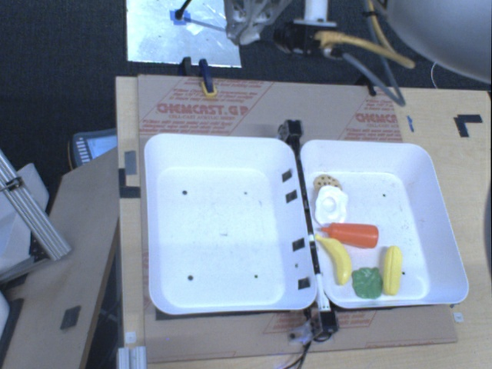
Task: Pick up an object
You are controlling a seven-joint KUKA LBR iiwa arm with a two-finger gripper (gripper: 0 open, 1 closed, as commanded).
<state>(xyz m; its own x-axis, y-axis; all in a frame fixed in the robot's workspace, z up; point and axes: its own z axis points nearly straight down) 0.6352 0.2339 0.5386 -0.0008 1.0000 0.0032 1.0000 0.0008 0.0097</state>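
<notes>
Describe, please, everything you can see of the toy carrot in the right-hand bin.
The carrot is a smooth, plastic-looking orange toy, tapering to a reddish tip on its left end. It lies flat and roughly horizontal in the right bin, near the divider side. Its tip meets the lower edge of the fried egg, and the banana lies just below it, close or touching.

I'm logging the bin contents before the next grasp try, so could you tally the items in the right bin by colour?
Yellow: 2, the curved yellow toy banana and the yellow oblong corn-like piece
Orange: 1, the orange toy carrot
Green: 1, the green knobbly broccoli-like piece
White: 1, the white fried egg toy
Tan: 1, the tan dotted round cookie
Total: 6
</notes>
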